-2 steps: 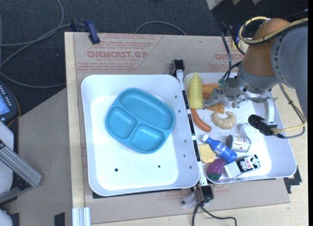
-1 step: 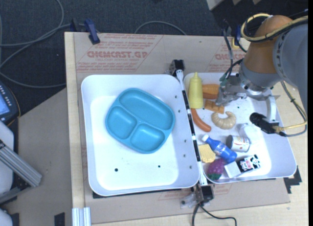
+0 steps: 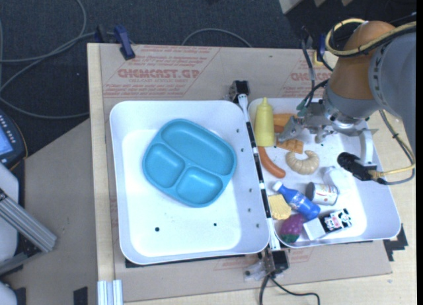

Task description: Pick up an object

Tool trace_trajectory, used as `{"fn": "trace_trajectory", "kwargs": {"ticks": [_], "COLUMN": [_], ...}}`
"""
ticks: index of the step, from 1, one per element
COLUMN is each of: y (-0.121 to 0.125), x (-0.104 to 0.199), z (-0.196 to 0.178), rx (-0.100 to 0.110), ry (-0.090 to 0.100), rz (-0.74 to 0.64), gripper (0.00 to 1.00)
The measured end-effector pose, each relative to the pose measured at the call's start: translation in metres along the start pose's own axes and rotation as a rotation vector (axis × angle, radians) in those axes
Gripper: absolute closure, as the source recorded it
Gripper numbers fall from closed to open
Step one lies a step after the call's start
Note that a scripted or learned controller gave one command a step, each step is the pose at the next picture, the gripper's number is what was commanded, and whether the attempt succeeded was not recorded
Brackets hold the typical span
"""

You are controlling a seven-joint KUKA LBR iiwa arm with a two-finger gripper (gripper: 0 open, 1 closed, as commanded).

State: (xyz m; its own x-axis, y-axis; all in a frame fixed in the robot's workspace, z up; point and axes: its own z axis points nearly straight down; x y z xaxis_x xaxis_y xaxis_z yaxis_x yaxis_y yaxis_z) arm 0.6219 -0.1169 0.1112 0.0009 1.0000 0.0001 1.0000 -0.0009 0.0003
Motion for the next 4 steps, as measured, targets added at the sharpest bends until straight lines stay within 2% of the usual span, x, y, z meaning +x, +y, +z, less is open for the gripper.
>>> {"fn": "trace_trajectory", "kwargs": {"ticks": [1,2,3,4], "y": [0.044,0.038,0.038,-0.014], "x": [0.011,0.009,0.009,0.0], "z": [0.022,0.017,0.017,0.027], "rx": [0.018,0.035,0.035,0.006], "ry": [-0.01,-0.009,-0.009,0.002], "rz": [-0.003,0.005,0.002,0.003], "gripper": [0.0,1.0,0.0,0.0]}}
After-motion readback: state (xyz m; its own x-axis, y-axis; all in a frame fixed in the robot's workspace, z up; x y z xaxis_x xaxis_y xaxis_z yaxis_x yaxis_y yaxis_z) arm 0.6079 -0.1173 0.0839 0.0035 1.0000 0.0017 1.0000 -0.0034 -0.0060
